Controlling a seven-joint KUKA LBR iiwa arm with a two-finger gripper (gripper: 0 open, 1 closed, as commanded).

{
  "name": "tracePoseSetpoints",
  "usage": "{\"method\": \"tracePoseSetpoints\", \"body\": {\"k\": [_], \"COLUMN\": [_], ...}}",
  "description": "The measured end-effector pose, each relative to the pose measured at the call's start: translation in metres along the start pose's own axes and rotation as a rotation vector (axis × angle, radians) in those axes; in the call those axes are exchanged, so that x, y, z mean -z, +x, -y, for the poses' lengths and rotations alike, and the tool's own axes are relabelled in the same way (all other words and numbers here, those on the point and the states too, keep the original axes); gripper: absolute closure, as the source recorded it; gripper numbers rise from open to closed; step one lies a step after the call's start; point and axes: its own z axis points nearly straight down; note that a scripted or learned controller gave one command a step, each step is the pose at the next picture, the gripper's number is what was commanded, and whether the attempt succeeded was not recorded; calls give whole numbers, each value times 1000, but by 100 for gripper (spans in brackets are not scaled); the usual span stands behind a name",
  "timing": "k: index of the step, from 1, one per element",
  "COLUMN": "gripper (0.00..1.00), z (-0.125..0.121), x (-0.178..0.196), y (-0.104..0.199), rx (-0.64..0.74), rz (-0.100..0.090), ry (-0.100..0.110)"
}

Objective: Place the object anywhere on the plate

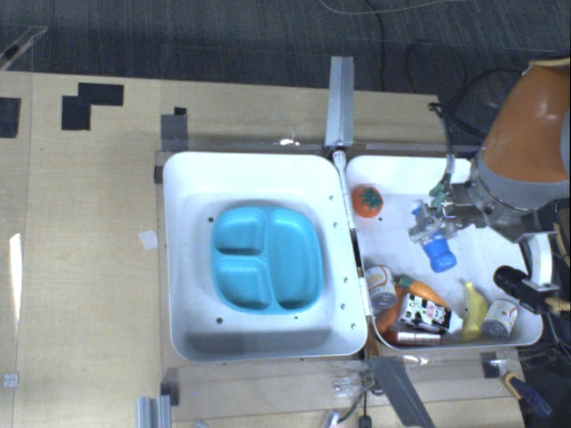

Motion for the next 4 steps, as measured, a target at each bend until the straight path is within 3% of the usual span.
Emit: {"method": "tracePoseSetpoints", "body": {"k": [1, 2, 3, 4], "gripper": [100, 100, 100, 0], "z": [17, -54, -108, -108], "x": [-66, -66, -62, -62], "y": [94, 140, 146, 146], "rx": [91, 439, 423, 423], "rz": [-1, -2, -1, -1], "ry": [3, 1, 0, 0]}}
